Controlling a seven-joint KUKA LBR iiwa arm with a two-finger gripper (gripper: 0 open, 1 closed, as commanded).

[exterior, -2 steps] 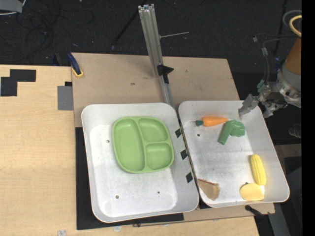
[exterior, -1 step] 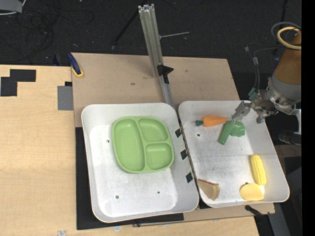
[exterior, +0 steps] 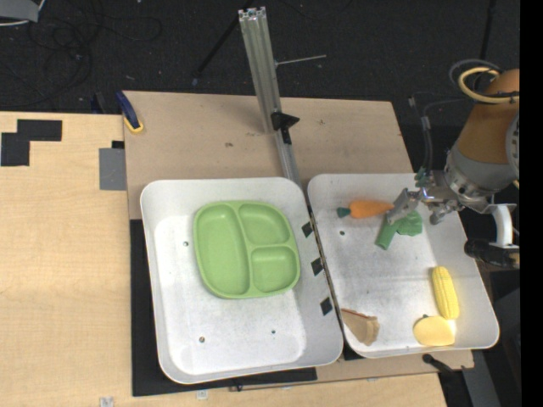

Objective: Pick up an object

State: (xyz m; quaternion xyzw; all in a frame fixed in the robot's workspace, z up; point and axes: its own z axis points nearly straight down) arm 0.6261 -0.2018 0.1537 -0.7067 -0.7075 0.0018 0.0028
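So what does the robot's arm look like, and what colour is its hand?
The arm is round and chunky, with a wide orange band on top and a grey ring under it. A yellowish cable loops up near its top. The hand is a small gripper made of shiny silver metal, with thin fingers. Black parts stick out on the arm's side.

Right bin [exterior: 475, 333]: orange carrot [exterior: 368, 209] lying flat near the far wall, green end pointing left; green piece [exterior: 399, 228] just beside it, slanting down-left. Yellow corn cob [exterior: 445, 291] lying lengthwise near the right wall; yellow lump [exterior: 434, 331] just below it; brown scrap [exterior: 362, 324] in the near-left corner.
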